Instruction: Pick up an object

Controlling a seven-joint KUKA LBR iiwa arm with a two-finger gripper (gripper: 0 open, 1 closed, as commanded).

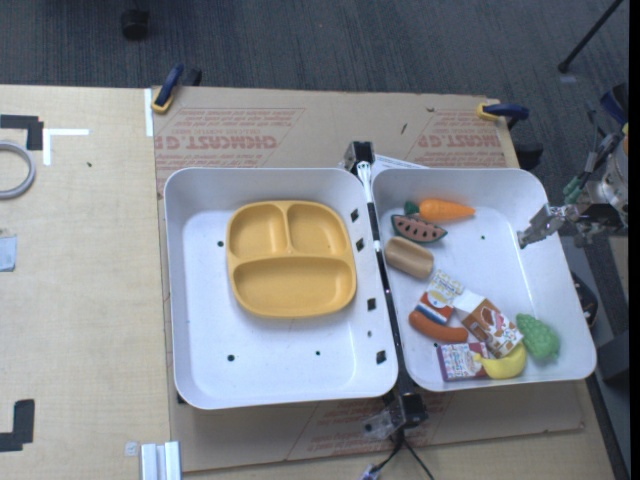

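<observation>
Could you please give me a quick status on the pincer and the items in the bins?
Pincer at right bin's right edge, holding nothing. Toy food untouched: carrot, hot dog, broccoli. Yellow plate alone in left bin.

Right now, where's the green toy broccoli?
The green toy broccoli lies in the right-hand white bin, in its near right corner, just right of the yellow toy banana and the small brown snack box.

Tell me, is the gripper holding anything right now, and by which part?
Nothing is held. The gripper sits over the right bin's far right edge, apart from the toys.
</observation>
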